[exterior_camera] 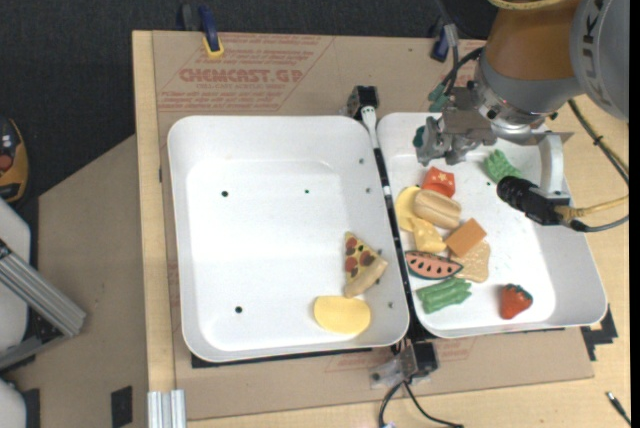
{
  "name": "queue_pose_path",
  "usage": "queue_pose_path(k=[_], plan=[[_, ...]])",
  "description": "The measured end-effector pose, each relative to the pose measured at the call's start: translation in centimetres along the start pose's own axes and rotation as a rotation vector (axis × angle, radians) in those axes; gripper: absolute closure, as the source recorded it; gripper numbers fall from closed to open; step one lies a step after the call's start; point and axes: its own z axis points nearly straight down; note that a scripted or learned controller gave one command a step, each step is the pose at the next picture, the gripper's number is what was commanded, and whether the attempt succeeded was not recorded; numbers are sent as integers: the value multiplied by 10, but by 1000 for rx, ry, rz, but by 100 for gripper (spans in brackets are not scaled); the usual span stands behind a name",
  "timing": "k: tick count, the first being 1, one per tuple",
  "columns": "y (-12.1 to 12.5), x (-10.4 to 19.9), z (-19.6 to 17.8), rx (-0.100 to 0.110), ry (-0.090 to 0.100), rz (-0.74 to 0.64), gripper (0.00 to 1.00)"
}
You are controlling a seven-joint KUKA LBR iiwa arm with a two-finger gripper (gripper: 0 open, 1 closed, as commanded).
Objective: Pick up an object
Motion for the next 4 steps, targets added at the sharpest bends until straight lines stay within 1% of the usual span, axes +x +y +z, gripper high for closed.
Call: queue_pose_path(k=[1, 2, 3, 4], plan=[[-29, 48, 27, 3, 2, -6, 100], [-5, 99, -173, -26, 4, -8, 100], [3, 144, -296, -22, 4, -8, 100], [-34, 256, -199, 8, 0, -15, 100]])
